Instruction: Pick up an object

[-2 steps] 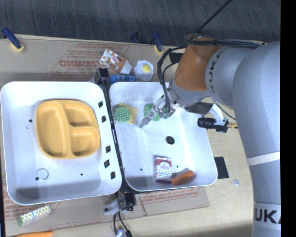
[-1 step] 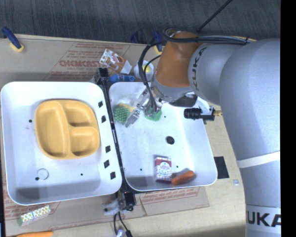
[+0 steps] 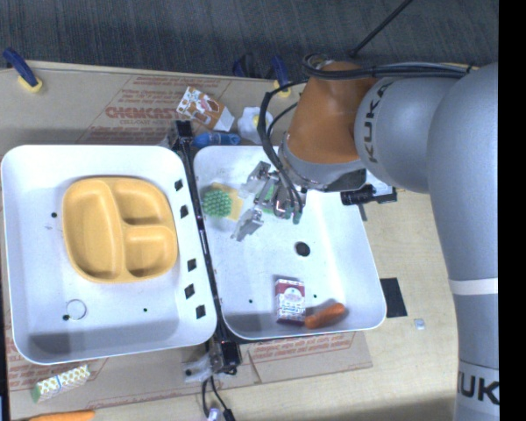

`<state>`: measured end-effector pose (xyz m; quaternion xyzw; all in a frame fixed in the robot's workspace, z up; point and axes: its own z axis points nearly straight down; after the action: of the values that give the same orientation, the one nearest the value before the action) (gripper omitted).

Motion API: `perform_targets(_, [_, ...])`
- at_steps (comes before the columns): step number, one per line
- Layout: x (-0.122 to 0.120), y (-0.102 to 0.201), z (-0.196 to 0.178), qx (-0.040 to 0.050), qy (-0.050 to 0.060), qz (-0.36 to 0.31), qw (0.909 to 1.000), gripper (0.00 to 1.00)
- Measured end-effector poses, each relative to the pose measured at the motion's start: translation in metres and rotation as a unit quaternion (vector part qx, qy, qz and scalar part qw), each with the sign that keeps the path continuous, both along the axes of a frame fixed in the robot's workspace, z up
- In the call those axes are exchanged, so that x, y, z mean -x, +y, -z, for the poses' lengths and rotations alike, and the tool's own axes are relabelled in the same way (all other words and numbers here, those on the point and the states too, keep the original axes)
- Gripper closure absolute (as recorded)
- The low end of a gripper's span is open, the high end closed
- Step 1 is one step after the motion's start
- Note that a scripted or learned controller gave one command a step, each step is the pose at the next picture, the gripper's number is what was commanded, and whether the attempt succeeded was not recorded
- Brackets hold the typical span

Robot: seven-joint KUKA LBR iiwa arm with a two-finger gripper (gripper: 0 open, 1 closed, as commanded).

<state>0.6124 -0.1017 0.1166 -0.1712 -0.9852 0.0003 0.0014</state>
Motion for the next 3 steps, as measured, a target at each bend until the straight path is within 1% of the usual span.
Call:
perform_targets(1, [-0.023, -0.031, 0.024, 0.0, -0.002, -0.244, 0.9697, 0.0])
perform_targets(2, [0.029, 0.008, 0.025, -0.0007, -0.001, -0.257, 0.9665, 0.0])
perform_targets(3, [0.027, -0.026, 0.024, -0.0004, -0.002, -0.423, 0.9061, 0.0])
